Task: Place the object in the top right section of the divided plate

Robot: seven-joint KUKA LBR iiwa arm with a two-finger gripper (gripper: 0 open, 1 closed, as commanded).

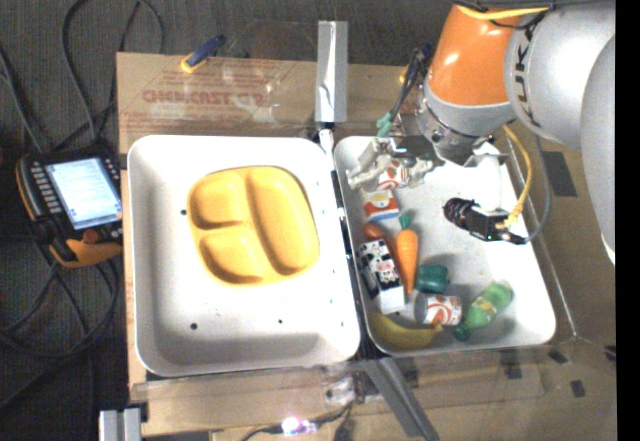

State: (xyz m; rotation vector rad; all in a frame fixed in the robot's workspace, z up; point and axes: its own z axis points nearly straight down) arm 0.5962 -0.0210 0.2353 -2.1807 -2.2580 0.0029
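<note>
The yellow divided plate (254, 225) lies in the left bin (150, 329), its long single section toward the right and two smaller sections on the left. The arm (560, 49) reaches in over the top of the right bin (540, 319), and the gripper (388, 161) hangs low at that bin's upper left corner, just above a small red and white carton (381, 205). Whether its fingers are spread or closed cannot be told; they blur into the clutter below.

The toy carrot (407, 257) lies mid-bin, orange with a green top, long axis nearly vertical in the view, tip pointing toward the bottom edge. Beside it rests a black and white milk carton (378, 269); below are a banana (405, 332), a can (438, 309) and a green bottle (485, 307).
</note>
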